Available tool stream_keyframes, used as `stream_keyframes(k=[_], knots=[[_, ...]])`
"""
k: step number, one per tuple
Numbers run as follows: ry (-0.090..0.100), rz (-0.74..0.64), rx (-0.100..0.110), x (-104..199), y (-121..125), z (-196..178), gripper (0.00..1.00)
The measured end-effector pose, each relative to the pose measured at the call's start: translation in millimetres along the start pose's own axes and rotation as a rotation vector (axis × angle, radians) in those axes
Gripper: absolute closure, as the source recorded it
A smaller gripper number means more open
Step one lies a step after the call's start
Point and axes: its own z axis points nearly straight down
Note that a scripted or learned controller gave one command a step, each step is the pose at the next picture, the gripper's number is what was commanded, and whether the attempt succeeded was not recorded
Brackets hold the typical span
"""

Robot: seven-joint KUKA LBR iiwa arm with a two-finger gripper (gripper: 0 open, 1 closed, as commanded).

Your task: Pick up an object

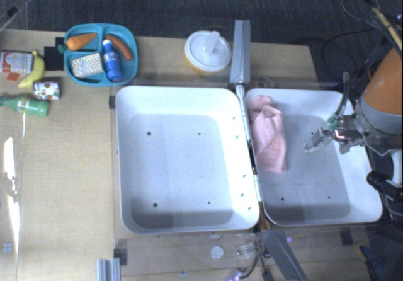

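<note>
The claw [317,140] hangs low over the right bin [352,207], its metal fingers [313,143] pointing toward the view's left; whether they are parted or closed I cannot tell, and nothing shows between them. The pink cloth [269,135] lies crumpled along that bin's left wall, just beside the divider, near the claw but apart from it, with bare white floor between them. The arm [381,100], with its orange band, reaches in over the bin's right rim.

The left bin [126,147] sits touching the right one on the counter [56,198]. Behind the bins stands a round white-lidded yellow container [208,51], next to a grey upright post [240,53]. Further left is a blue divided tray [128,59] holding a carrot [82,41], a blue bottle [111,59] and other small items. At the counter's far left lie a banana [33,70], a small can [46,90] and a green bottle [25,106], all well away from the bins
</note>
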Motion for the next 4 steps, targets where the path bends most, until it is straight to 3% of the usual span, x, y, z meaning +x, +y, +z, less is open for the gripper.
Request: stream_keyframes(k=[1,2,3,4], knots=[[-0.002,-0.084,-0.011,57,77,102,0.00],[-0.006,-0.312,-0.022,48,43,105,0.00],[-0.002,-0.265,-0.004,24,86,74,0.00],[-0.006,-0.333,-0.016,54,109,106,0.00]])
